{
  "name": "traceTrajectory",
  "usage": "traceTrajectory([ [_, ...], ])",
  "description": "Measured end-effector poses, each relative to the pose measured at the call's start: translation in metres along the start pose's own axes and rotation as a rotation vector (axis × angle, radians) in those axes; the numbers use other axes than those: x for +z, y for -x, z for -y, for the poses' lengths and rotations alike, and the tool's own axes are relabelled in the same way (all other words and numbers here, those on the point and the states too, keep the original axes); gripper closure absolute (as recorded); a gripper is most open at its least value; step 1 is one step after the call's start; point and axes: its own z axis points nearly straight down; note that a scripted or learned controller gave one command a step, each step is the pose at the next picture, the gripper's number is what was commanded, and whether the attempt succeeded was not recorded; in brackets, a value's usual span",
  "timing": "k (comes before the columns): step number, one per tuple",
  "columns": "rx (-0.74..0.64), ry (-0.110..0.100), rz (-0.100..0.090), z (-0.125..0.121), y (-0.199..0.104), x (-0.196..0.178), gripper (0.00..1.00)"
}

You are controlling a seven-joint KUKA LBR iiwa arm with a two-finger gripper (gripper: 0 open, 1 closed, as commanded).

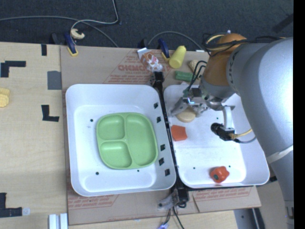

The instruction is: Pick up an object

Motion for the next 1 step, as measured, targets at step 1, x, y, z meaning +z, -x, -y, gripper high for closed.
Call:
traceTrajectory([
  [1,-0.001,0.006,0.002,-0.0021,0.0004,-0.0136,1.0],
])
